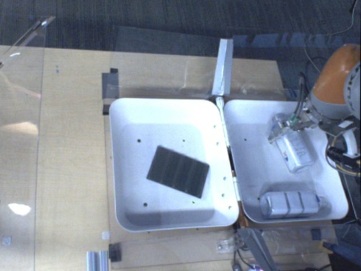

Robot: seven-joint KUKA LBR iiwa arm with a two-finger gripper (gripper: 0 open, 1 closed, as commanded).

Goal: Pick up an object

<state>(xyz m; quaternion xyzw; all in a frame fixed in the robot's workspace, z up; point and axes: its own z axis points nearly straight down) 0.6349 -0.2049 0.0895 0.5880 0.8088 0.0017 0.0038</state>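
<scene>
Camera view shows me the arm reaching in over the right bin from the right edge, its orange band uppermost and the wrist angled down toward the bin's back half. The gripper sits low over the near end of a clear plastic bottle, which lies on its side close to the bin's right wall, running from the back toward the front. I cannot tell whether the tool is parted or closed: its tip blurs into the bottle's pale, see-through end.

My worry is that bottle. It looks smooth and round, so I judge it could roll or squirt sideways if the tool closes off-centre, and a pinch at the very end rather than the body could let it tip out on the lift. Its transparency also makes the contact hard for me to confirm from here.

A grey blister-like pack lies along the right bin's front edge, well apart from the gripper, so I see little risk of a snag there. A dark ribbed rectangular pad lies tilted in the middle of the left bin, out of the arm's way.
</scene>
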